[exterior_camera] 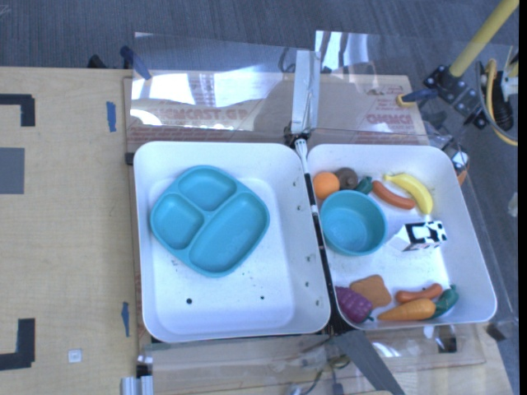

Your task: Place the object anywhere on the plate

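A blue divided plate with three compartments lies in the left white bin. The right white bin holds toy foods: an orange ball, a dark brown piece, a red sausage, a yellow banana, a black-and-white cow figure, a tan slice, a purple piece and orange carrots. A blue bowl stands among them.
Clear plastic panels rise behind both bins. A wooden bench top extends to the left. A yellow pole and cables sit at the upper right.
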### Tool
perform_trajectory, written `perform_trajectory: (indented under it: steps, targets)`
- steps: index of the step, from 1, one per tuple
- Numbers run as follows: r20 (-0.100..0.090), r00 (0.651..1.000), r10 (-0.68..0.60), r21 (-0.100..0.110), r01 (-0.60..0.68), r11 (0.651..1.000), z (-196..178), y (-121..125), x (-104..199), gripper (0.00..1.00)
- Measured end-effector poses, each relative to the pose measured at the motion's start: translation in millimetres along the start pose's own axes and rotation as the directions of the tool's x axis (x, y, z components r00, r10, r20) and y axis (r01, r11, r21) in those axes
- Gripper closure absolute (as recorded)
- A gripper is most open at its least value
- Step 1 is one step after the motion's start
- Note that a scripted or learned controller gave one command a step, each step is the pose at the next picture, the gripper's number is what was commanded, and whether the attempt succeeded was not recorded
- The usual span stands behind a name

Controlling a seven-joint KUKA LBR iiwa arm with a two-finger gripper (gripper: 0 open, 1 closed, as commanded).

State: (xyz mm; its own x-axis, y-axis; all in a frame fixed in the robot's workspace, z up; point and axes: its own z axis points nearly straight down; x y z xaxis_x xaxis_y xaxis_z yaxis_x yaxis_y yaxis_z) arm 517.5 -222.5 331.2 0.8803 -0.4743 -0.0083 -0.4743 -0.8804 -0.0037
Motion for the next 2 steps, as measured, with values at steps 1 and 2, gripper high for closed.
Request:
perform_trajectory:
  steps: [1, 2]
  targets:
    - [-0.018, 0.993, -0.118, -0.002, 0.118, 0.993, -133, -23, 37, 1.0]
    - [-0.001, 0.957, -0.29, 0.001, 0.29, 0.957, 11, 13, -24, 1.0]
